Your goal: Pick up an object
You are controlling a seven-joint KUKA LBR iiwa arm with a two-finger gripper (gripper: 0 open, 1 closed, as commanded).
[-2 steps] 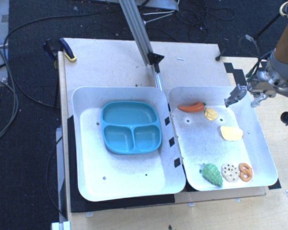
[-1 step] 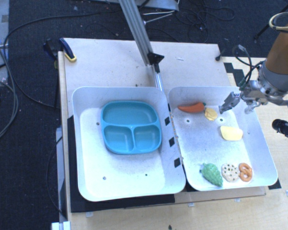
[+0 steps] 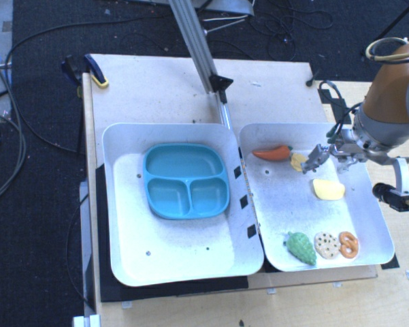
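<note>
Two-finger gripper sits just right of a small yellow plastic piece; can't tell its grip state from here.

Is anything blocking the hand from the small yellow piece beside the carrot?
Nothing visible. The hand sits right at the small yellow piece in the right bin; the carrot lies just beyond it, on the far side.

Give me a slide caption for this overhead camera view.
Gripper reaches over the right bin of toy food; blue tray sits left.
</note>
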